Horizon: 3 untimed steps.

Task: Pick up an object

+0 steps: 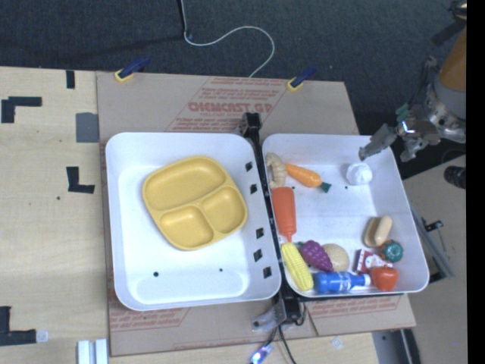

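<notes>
The right bin (333, 211) holds several toy foods. Among them are a carrot (303, 176), a small white piece (358, 174), a long orange sausage (285, 211), a corn cob (295, 266), purple grapes (316, 255), a bun (377, 230), a blue bottle (339, 282) and a red tomato (385, 277). My gripper (392, 150) hovers over the bin's far right corner, just right of the white piece. Its fingers are spread open with nothing between them.
A yellow divided plate (195, 202) lies in the left bin (129, 264). Both bins rest on a cardboard sheet (220, 105) held by clips. A white cable (227, 36) loops across the dark floor behind. The arm's grey wrist (447, 112) reaches in from the right.
</notes>
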Each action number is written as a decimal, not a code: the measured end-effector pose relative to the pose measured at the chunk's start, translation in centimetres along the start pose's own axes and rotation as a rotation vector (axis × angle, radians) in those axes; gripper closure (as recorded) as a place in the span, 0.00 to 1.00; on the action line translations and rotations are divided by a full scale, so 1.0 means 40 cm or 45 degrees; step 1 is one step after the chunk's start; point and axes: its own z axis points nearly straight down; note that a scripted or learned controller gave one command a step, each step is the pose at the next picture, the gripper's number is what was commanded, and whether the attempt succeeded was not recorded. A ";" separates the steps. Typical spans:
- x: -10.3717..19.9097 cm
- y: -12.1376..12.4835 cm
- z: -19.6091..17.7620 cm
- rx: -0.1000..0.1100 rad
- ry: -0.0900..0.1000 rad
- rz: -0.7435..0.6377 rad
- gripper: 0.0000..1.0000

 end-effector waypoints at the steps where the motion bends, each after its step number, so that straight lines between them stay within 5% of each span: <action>1: 0.080 -0.195 -0.127 -0.005 0.000 0.000 0.00; 2: 0.095 -0.333 -0.596 -0.024 -0.007 0.000 0.00; 3: 0.096 -0.328 -0.596 -0.003 -0.004 0.001 1.00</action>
